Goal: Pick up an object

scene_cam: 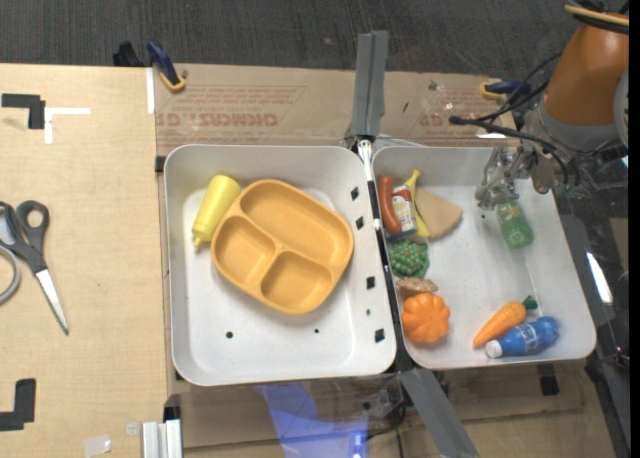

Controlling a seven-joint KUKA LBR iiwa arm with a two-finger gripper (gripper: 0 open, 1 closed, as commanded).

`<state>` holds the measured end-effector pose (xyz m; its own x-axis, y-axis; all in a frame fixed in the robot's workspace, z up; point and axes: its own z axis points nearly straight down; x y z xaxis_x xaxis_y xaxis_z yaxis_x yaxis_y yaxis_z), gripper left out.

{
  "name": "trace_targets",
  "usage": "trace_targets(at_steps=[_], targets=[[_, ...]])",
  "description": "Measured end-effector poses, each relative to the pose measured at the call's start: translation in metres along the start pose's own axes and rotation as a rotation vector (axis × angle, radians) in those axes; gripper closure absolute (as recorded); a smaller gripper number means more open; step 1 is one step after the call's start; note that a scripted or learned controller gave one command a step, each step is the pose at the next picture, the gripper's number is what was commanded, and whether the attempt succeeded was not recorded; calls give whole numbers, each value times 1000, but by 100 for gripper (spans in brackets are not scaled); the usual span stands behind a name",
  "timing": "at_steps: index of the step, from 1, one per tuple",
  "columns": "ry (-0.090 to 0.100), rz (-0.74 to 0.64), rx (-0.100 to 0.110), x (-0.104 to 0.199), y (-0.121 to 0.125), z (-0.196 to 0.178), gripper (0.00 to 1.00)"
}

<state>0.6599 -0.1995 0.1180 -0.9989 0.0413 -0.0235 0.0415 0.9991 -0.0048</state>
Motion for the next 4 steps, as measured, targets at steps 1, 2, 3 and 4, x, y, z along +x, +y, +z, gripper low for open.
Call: trace_targets(at_steps=[1,2,3,4], targets=[[0,0,0,0,0,0,0],[16,-22,-3,2,-23,24,0],[8,-23,-1,0,-23,12,100],[8,-23,-1,0,-22,12,0]])
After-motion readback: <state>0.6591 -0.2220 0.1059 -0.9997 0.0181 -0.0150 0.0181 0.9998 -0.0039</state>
